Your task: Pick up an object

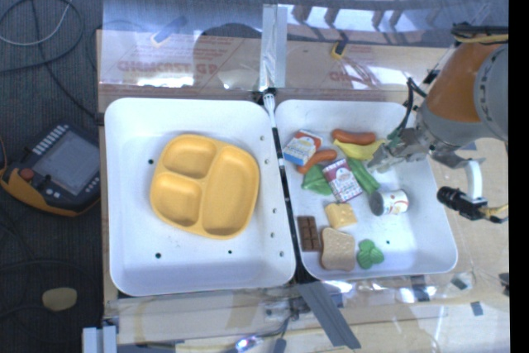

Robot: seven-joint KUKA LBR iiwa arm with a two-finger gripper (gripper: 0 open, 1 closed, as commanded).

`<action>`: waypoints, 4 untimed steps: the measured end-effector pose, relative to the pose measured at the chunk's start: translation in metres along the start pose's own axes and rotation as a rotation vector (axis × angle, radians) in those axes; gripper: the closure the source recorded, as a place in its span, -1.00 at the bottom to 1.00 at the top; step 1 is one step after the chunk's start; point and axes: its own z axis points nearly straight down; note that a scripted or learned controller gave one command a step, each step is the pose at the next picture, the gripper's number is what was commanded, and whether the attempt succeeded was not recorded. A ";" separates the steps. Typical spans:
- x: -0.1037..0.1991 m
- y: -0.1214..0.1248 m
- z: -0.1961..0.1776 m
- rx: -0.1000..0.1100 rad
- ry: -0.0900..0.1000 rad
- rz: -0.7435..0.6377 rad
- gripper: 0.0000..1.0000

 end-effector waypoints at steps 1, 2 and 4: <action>0.000 0.000 0.000 0.000 0.000 0.000 -1.00; 0.055 -0.015 -0.049 0.022 0.000 0.129 -1.00; 0.011 -0.058 0.002 0.012 0.000 0.093 1.00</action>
